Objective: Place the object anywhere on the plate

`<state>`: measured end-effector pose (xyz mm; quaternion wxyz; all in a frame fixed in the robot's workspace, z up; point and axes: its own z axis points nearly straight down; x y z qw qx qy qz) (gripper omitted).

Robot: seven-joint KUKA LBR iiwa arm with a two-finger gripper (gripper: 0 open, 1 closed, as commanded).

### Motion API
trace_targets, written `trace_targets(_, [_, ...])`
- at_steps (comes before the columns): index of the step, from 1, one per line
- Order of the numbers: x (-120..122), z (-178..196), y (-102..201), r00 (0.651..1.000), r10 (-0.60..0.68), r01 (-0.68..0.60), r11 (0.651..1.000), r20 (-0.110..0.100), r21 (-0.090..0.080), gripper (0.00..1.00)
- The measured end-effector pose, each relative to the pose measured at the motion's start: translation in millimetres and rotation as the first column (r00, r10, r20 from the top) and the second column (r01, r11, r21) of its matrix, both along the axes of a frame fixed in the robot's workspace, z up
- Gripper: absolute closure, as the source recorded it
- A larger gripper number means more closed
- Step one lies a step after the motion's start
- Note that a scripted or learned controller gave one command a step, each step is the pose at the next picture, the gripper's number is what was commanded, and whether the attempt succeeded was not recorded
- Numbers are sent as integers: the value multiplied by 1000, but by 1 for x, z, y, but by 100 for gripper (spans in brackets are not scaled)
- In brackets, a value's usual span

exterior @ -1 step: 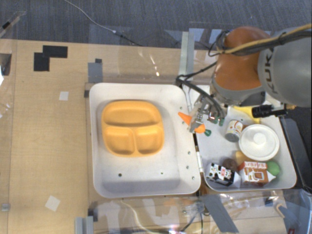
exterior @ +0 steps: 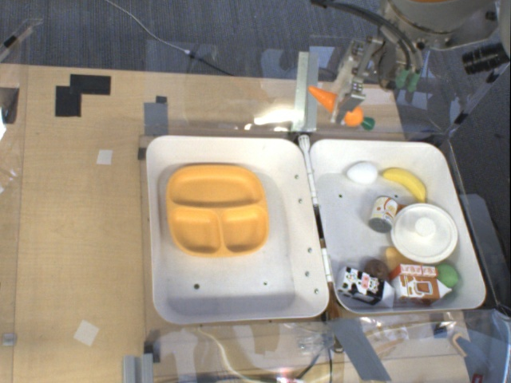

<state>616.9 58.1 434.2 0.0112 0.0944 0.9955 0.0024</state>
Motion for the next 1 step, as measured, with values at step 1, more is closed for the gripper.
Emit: trace_targets(1, [14,-200,37,999,-31,31,1000,-30,-3,100])
